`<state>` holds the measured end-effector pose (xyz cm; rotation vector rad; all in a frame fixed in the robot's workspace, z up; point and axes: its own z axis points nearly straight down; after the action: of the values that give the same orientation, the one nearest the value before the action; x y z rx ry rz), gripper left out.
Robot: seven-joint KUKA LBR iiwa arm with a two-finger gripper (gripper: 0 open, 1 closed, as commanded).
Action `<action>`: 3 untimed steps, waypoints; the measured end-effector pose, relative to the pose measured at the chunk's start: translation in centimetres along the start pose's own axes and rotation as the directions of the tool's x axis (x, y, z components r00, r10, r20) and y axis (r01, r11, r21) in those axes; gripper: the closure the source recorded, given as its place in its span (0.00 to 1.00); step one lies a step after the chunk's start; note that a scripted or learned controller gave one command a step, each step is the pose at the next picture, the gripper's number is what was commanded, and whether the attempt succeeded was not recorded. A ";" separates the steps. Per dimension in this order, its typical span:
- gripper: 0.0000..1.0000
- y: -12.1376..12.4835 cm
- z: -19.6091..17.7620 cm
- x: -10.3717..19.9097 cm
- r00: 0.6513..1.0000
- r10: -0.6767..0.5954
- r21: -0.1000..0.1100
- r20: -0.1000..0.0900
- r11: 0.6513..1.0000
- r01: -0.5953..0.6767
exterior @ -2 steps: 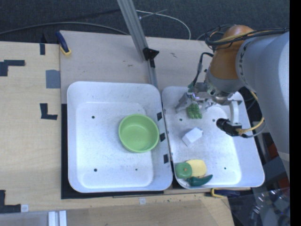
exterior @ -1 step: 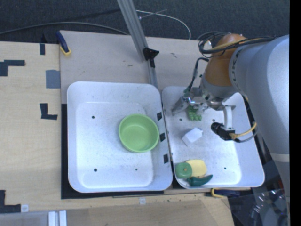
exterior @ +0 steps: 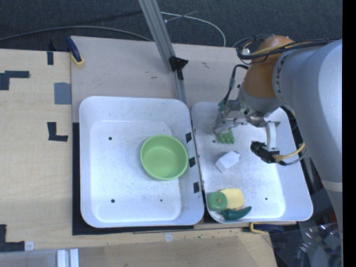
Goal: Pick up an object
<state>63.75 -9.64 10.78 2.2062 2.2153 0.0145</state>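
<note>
My gripper (exterior: 225,128) hangs low over the upper left part of the right bin (exterior: 289,202). Its tips are right at a small green object (exterior: 226,137) lying on the bin floor. A white block (exterior: 227,161) rests just below that, near the bin's middle. In the near left corner of the same bin lie a yellow object (exterior: 233,197), a green round piece (exterior: 216,201) and a dark green piece (exterior: 238,212), all close together. A light green bowl (exterior: 163,157) stands upright in the left bin (exterior: 105,149).
The grey arm with its orange band (exterior: 266,71) covers the right bin's upper right part. A metal pole (exterior: 157,24) slants down to the bins' far edge. A blue and yellow clamp (exterior: 74,52) lies on the bench at the far left.
</note>
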 end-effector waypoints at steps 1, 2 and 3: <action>1.00 0.0 -6.3 0.2 1.000 0.002 0.012 -0.003 1.000 -0.002; 1.00 -0.8 -11.7 0.1 1.000 0.003 0.013 -0.003 1.000 -0.003; 1.00 -0.3 -16.4 -0.6 1.000 0.002 0.013 -0.003 1.000 -0.002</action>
<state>63.21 -10.16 27.21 2.2168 2.2208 0.0034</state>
